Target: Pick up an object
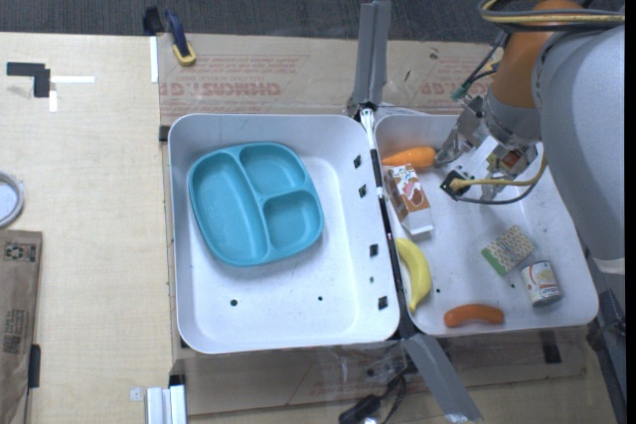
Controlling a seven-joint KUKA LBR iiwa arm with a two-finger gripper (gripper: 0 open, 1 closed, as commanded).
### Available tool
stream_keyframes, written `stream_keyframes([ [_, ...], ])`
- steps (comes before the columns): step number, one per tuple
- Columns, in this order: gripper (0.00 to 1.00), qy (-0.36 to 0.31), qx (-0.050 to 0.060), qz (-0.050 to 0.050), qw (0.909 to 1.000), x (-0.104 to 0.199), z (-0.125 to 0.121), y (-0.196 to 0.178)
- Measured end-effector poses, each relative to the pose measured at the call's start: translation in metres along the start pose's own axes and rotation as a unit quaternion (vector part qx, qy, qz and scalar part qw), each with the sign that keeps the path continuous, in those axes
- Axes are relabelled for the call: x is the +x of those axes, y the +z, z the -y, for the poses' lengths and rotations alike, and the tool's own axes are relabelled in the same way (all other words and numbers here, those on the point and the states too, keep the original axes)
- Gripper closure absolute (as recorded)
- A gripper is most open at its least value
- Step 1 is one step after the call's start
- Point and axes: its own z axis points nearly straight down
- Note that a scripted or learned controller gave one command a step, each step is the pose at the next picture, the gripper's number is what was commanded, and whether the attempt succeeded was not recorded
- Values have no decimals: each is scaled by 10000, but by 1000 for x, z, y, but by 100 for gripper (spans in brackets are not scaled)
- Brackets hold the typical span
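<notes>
Gripper [463, 152] hangs beside carrot [408, 156] in right bin [467, 258], open or closed we cannot tell; we should centre over carrot before closing.

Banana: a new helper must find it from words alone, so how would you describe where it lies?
Of the two white bins, take the right-hand bin in the view. Along its wall nearest the other bin, just below the small carton, lies the banana. It is the only yellow, curved thing there; the orange piece near its lower tip is straight.
</notes>
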Motion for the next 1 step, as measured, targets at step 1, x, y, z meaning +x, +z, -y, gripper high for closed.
stream_keyframes([
  [1, 0, 771, -60, -17, 9970, -3, 7, 2],
])
